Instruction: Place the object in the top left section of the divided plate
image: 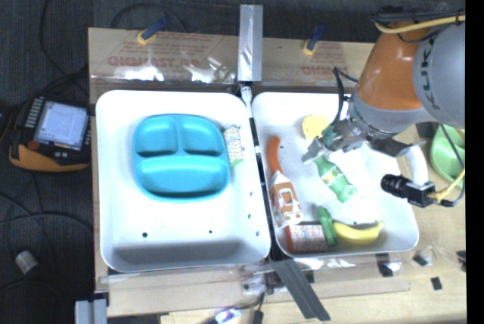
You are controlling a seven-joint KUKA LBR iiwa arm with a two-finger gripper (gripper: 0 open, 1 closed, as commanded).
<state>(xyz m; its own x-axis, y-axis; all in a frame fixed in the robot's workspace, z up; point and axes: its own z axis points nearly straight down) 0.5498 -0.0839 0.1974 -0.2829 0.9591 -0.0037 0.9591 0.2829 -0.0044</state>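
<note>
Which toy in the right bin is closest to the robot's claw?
The green bottle, right under the gripper. The banana, carrot and carton lie farther away.

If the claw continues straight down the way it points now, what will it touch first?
Most likely the green bottle lying in the right bin: the claw sits over its upper end. Depth is unclear from this slanted view.

The bench holds 2 white bins: the left bin [113, 186] and, beside it, the right bin [401, 235]. In the left bin lie 1 blue divided plate [181, 156] and, just right of the plate, 1 small patterned item [234, 142]. The right bin holds 1 banana [357, 232], 1 carrot [273, 154], 1 green bottle [335, 180], 1 yellow piece [314, 126], 1 orange-and-white carton [284, 197] and 1 can [305, 237].
</note>
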